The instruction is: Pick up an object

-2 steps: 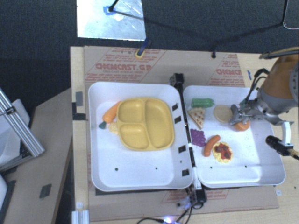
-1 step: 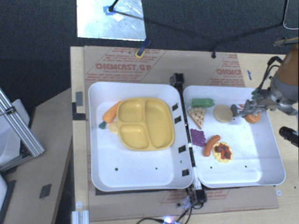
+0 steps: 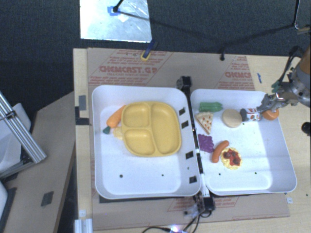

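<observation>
My gripper (image 3: 259,110) reaches in from the right and hangs low over the far right part of the right bin (image 3: 272,171). Just at its tip lies a small white and red can-like toy (image 3: 250,114), and an orange piece (image 3: 271,114) sits right beneath the wrist. Whether the gripper touches either is unclear. Left of them in that bin are a tan round bun (image 3: 232,118), a pizza slice (image 3: 204,122), a green vegetable (image 3: 210,107), purple grapes (image 3: 205,142), a sausage (image 3: 220,151) and a yellow pasta heap with red sauce (image 3: 232,158).
The left bin (image 3: 109,176) holds a yellow divided plate (image 3: 148,128) with a carrot (image 3: 115,117) at its left edge. A black hinge strip (image 3: 190,130) runs between the bins. The grey arm (image 3: 300,84) enters at the right edge.
</observation>
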`<state>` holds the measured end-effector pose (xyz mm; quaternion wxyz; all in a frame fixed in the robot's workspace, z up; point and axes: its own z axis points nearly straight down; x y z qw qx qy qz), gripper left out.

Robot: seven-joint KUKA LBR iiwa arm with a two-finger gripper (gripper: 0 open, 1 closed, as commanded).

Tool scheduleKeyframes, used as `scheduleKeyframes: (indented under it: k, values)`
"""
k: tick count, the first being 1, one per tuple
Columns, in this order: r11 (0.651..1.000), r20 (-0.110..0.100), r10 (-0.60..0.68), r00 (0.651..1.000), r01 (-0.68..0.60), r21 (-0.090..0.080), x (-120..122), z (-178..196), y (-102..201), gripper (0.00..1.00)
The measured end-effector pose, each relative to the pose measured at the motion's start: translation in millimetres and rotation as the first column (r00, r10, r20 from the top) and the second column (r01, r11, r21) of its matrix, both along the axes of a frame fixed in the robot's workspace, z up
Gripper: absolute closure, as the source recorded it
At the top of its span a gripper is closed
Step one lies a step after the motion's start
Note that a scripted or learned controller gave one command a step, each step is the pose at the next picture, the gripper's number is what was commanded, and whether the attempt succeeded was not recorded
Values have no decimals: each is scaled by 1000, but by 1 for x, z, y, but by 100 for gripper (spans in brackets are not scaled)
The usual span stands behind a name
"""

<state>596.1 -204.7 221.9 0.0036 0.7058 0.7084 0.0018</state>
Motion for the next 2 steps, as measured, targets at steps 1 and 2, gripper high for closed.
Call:
scheduleKeyframes:
  k: [1, 2]
  values:
    - [1000, -5, 4, 1000, -4, 3, -3, 4, 43, 100]
    - [1000, -7, 5, 1000, -5, 4, -11, -5, 93, 100]
